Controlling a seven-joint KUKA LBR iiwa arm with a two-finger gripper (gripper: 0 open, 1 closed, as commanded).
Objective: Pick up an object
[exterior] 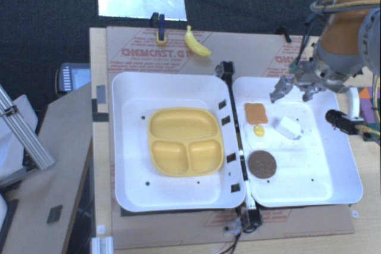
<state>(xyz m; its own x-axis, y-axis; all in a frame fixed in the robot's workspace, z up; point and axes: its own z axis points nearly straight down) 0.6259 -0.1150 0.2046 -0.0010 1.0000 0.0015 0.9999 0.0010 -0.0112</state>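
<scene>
In the left bin [125,146] lies a yellow divided plate [183,141], smooth moulded plastic with three shallow compartments; it is far to the left of the fingers and too wide and flat for an easy grasp. The things more fit to be picked up lie in the right bin [339,181], all below the fingers. The orange-brown flat piece [256,112], like a slice of toast, is just below and to the left of the fingertips; it looks thin and light, so the edges are the only place to pinch it. Under it is a small fried-egg shape [259,132], white with a yellow dome, probably soft plastic and slippery. Lower again is a dark brown round patty [262,164], rough on top, flat and stiff by its look. The white block [289,127] lies below the fingers a little to the right; it is thicker and has plain sides, so I judge it the best to take across its short sides. The gripper [296,90] hangs over the back part of the right bin with its two fingers spread apart and nothing between them
</scene>
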